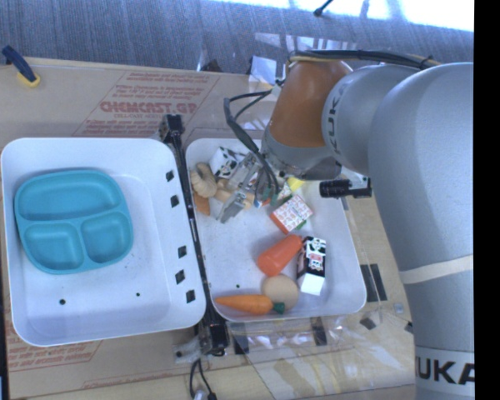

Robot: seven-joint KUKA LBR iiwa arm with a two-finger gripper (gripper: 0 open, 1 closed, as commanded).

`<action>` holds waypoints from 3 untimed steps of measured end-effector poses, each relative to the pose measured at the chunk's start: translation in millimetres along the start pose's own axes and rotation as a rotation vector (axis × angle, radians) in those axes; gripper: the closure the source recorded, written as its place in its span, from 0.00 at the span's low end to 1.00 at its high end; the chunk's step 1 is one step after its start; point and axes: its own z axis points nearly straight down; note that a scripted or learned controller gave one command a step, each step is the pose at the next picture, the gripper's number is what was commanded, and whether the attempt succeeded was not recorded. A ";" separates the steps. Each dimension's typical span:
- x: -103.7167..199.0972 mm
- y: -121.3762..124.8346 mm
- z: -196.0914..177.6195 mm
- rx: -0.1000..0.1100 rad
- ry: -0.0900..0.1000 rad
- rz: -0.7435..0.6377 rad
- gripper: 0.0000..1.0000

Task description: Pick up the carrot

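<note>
The carrot [245, 304], orange with a green stub at its right end, lies flat along the front wall of the right bin [233, 248]. My gripper [240, 197] hangs over the far left part of that bin, well behind the carrot and apart from it. It is open, with nothing between its fingers. Its tips are close to a tan lumpy toy [205, 182] by the bin's left wall.
Right bin: a red-orange cone-shaped toy [279, 255], a pale egg [280, 291] touching the carrot's green end, a black-and-white carton [312, 266], a small red-and-white box [290, 213] and a black-and-white item [225, 165]. The left bin [150, 298] holds a blue divided tray [71, 219].
</note>
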 end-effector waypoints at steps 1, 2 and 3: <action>-12.9 -36.1 0.3 -0.014 -0.009 0.168 0.00; 1.9 23.5 -87.4 -0.020 -0.035 0.355 0.00; -3.6 -92.6 -101.5 -0.010 -0.031 0.238 0.00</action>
